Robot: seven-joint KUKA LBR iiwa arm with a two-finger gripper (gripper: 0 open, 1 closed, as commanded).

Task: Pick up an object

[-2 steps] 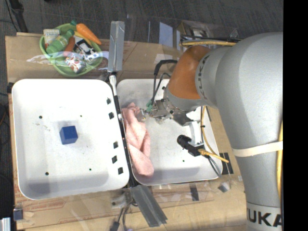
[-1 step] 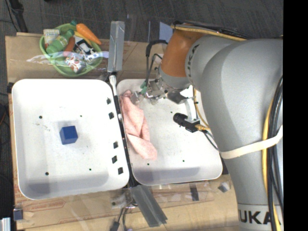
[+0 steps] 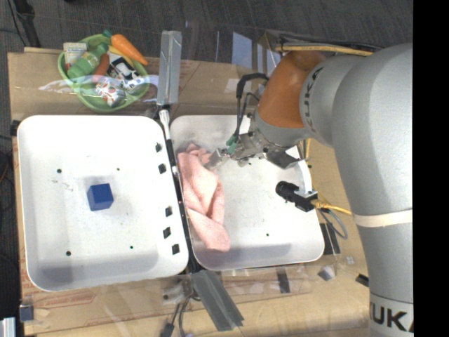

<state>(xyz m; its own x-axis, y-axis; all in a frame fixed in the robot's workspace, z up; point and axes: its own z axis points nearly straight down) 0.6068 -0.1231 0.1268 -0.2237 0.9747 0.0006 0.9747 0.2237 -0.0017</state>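
The gripper (image 3: 226,153) is down low in the right bin (image 3: 280,248), up near its twelve o'clock wall, fingertips pointing toward nine o'clock. The tips sit right at the upper edge of the pink cloth (image 3: 202,195), touching it or very nearly. Whether the fingers are spread or pinched together I cannot tell; the wrist hardware and the cloth fold blur into one another there, and no fabric shows plainly between them.

Outward from the tool: the cloth lies crumpled along the bin's nine o'clock wall, running from the fingertips down toward six o'clock. At three o'clock from the gripper, a black connector with a yellow cable (image 3: 298,196) hangs off the arm (image 3: 365,132) above the bin floor. The orange band and grey body fill the right of the view.

Across the divider, the left bin (image 3: 42,153) holds a small blue cube (image 3: 100,196), well apart from the action. Beyond it at eleven o'clock stands a green bowl of toy food (image 3: 105,72) on the bench.

My read: this is the grasp step, with the cloth as the target. Next calls for a firm close on a fold of fabric, then a straight lift; soft cloth slips easily, so a thin pinch could come away with nothing.
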